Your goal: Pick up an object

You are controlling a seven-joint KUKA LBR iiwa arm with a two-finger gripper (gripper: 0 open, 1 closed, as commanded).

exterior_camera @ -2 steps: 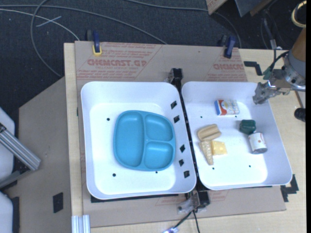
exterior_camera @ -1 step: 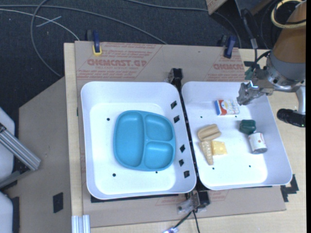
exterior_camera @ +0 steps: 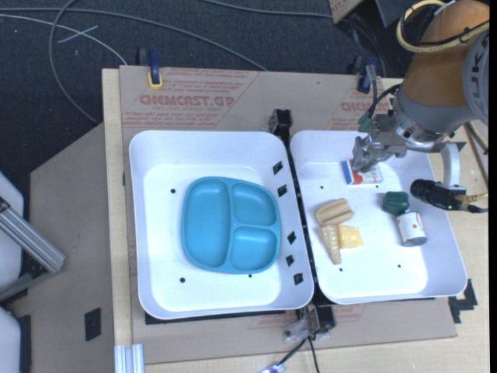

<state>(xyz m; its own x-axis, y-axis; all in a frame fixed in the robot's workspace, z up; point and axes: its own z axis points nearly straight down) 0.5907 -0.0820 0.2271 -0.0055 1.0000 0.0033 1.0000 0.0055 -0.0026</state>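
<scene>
Gripper hovering over the small card in the right bin

The approach step is looking under way: the gripper (exterior_camera: pixel 363 158) is hanging low near the back edge of the right bin (exterior_camera: pixel 443 278), right above a small red, white and blue card (exterior_camera: pixel 354 174). Whether its jaws are apart or together, I cannot tell. Next it is needing a straight drop onto the card. The arm (exterior_camera: pixel 435 68) is reaching in from the bin's back right corner, wrist pointing down

Claw (exterior_camera: pixel 363 160) hovers above a small blue-red item (exterior_camera: pixel 353 173) in right bin (exterior_camera: pixel 435 274).
</scene>
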